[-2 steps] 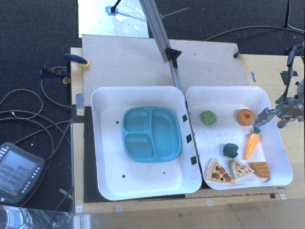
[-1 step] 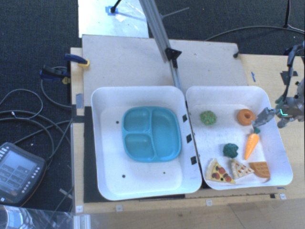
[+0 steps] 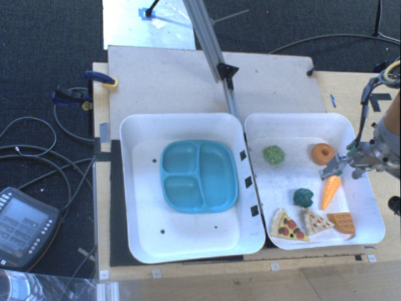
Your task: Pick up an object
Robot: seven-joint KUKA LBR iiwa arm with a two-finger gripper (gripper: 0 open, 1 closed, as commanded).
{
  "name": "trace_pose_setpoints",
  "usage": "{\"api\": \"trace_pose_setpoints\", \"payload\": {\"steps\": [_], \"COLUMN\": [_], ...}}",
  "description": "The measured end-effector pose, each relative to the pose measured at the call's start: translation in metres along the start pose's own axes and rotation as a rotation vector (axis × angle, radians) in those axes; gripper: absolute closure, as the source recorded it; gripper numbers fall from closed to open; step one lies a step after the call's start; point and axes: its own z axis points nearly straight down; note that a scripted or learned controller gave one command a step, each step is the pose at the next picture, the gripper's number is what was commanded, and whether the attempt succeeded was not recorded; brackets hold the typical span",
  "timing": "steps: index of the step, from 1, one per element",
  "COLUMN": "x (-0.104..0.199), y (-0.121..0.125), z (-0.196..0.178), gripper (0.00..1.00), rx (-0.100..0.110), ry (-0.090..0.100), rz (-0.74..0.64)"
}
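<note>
The right bin (image 3: 294,125) holds several toy foods: a green leafy ball (image 3: 273,155), an orange doughnut (image 3: 323,153), a carrot (image 3: 331,192), a dark green broccoli (image 3: 303,197), a pizza slice (image 3: 288,225), a pale wedge (image 3: 316,221) and a brown toast piece (image 3: 342,222). My gripper (image 3: 338,166) reaches in from the right edge and hangs low over the bin, just above the carrot's thick end and just right of and below the doughnut. Nothing visibly hangs from it.
The left bin (image 3: 144,231) carries a blue divided plate (image 3: 199,175). A slanted metal pole (image 3: 207,36) crosses the back of the bench. Cables and a handheld pendant (image 3: 25,227) lie on the floor at left.
</note>
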Motion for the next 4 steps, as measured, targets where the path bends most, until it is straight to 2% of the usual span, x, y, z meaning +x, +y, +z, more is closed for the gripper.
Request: {"api": "trace_pose_setpoints", "payload": {"steps": [1, 2, 3, 4], "x": [0.000, -0.003, -0.003, -0.010], "y": [-0.003, 0.001, 0.003, -0.003], "z": [0.063, 0.109, 0.096, 0.044], "gripper": [0.00, 0.00, 1.00, 1.00], "rx": [0.001, -0.015, -0.021, -0.010], "ry": [0.001, -0.007, -0.008, -0.003], "rz": [0.000, 0.001, 0.000, 0.001]}}
